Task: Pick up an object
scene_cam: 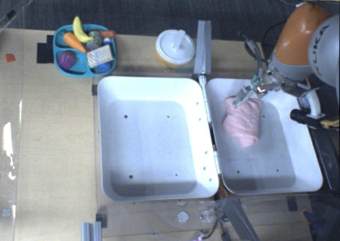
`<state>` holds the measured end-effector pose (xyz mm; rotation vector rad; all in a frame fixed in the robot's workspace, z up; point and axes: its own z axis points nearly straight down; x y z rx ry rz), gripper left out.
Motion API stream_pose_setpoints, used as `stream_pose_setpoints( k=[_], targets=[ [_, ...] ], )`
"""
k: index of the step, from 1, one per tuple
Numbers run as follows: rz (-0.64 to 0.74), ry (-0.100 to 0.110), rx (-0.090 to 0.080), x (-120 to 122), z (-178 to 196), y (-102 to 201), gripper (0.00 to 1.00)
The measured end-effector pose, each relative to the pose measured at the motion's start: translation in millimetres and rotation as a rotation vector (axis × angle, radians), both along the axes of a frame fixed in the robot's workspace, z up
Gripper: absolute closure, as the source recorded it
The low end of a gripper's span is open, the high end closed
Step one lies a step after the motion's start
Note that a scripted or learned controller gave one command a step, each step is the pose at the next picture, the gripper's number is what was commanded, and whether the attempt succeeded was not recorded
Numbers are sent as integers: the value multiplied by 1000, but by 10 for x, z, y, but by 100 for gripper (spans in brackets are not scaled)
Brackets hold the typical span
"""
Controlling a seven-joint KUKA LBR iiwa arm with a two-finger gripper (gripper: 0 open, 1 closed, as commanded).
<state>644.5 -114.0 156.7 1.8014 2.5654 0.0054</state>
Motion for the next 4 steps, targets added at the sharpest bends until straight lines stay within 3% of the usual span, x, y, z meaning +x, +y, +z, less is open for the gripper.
stream_pose_setpoints(
  k=[1, 2, 3, 4],
  targets=[
    [71, -6, 0, -46, -674, 22, 0],
    [-168, 5, 2, 258, -681, 52, 0],
    [-163, -6, 1, -380, -665, 89, 0],
    [-165, -8, -2, -800, -666, -465, 0]
  ],
)
